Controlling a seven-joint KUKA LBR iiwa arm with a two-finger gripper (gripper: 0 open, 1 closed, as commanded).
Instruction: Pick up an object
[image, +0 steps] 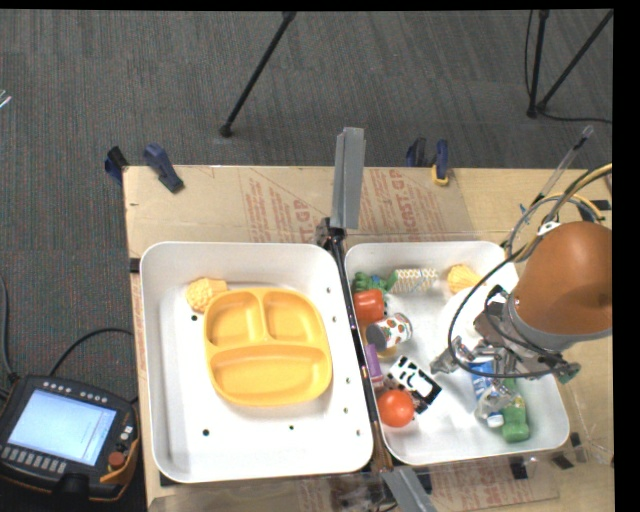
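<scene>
My gripper (489, 372) hangs low over the right part of the right bin (440, 452), under the orange band of the arm (565, 280). Directly beneath it lie a blue and white item (482, 383), a clear bottle-like piece (494, 407) and a green object (516, 428). Whether anything is held is hidden by the wrist. Further left in this bin sit a red ball (396, 408), a black and white item (412, 380), a spotted egg (393, 328) and a red pepper (368, 304).
At the right bin's back lie a beaded white strip (415, 277) and a small yellow toy (461, 276). The left bin (170, 400) holds a yellow divided plate (268, 346) and a yellow toy (205, 293). A grey post (347, 185) stands behind the bins.
</scene>
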